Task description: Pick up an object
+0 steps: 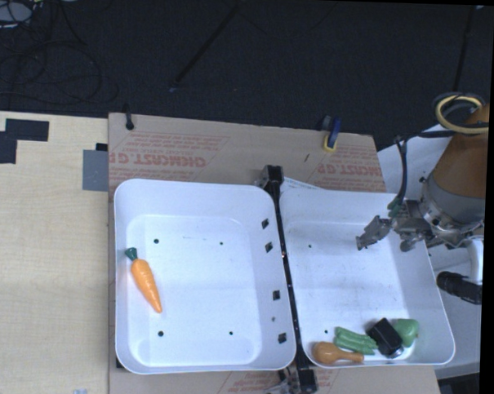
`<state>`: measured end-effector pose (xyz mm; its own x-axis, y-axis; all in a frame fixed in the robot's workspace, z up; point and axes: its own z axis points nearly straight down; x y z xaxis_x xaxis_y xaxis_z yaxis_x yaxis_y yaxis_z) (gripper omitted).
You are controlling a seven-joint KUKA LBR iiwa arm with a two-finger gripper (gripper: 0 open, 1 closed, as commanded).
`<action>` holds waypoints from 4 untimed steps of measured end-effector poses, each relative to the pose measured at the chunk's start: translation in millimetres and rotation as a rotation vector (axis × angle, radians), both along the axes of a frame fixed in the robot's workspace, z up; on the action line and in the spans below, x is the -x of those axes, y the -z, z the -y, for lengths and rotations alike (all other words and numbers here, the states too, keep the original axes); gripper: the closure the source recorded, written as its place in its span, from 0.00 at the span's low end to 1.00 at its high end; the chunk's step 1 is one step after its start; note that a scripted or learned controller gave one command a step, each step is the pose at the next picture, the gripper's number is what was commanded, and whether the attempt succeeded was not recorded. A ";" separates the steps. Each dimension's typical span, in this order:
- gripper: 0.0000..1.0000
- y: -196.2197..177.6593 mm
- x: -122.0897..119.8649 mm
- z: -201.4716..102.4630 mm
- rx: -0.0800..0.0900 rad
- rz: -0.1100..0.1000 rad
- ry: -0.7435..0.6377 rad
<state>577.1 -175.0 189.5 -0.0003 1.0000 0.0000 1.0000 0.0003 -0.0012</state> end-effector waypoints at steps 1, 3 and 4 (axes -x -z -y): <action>0.00 107.4 -63.6 -61.1 -0.002 -0.001 -0.005; 1.00 -7.7 -66.6 -108.0 0.000 -0.003 -0.004; 1.00 -104.2 -68.3 -183.4 -0.003 0.009 -0.008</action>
